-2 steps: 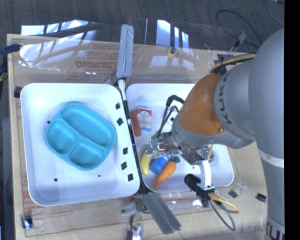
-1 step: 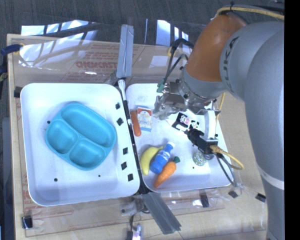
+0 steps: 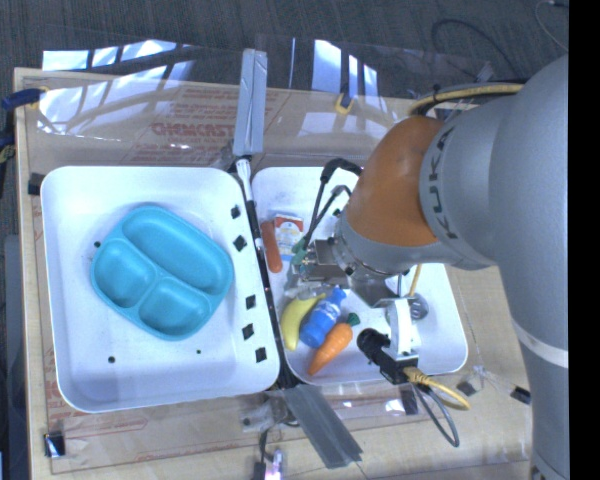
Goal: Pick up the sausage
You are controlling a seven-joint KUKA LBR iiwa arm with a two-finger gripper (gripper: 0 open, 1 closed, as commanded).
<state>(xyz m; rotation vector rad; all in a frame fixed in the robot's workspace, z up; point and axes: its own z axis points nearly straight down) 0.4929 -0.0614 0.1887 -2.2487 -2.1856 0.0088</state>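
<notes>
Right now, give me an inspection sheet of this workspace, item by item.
Surface: bench bearing two white bins, the left bin and right bin, side by side.
Job's things: sausage lying by the right bin's left wall, untouched.
Clutter: blue divided plate in the left bin; banana, blue bottle, carrot in the right bin.
Grippers: gripper low over the right bin, fingers unclear.
Cables: yellow cable at the bin's near corner.
Surroundings: dark floor.
</notes>
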